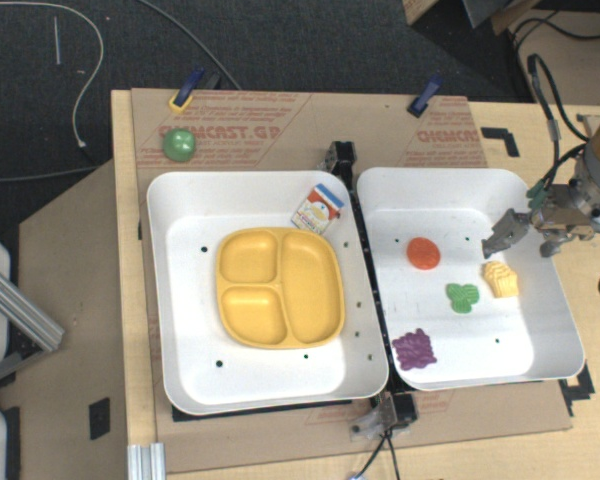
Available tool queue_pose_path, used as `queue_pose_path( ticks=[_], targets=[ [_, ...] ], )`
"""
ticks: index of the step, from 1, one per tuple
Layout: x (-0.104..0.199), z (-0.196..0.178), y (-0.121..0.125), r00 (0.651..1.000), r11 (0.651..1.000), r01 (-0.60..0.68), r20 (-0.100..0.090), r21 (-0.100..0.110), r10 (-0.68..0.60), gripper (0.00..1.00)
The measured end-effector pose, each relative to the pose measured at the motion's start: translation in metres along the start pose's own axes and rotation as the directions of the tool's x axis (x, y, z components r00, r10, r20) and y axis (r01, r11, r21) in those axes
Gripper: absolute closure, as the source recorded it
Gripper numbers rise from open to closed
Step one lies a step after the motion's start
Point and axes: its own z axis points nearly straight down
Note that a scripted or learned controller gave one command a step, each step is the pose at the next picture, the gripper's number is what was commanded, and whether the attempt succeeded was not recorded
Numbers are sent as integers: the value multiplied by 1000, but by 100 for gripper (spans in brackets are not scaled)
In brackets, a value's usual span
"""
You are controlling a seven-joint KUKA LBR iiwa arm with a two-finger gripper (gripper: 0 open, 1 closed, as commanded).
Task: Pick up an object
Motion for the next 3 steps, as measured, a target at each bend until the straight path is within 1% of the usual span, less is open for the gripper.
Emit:
queue_pose_path(
  ticks=[1,2,3],
  targets=[
    [0,-5,2,1000,1000,3,2,-10,-3,0],
    [-1,44,-7,1000,1000,2,0,-5,-2,0],
    [3,92,1,1000,1000,3,0,-5,-3,0]
  ],
)
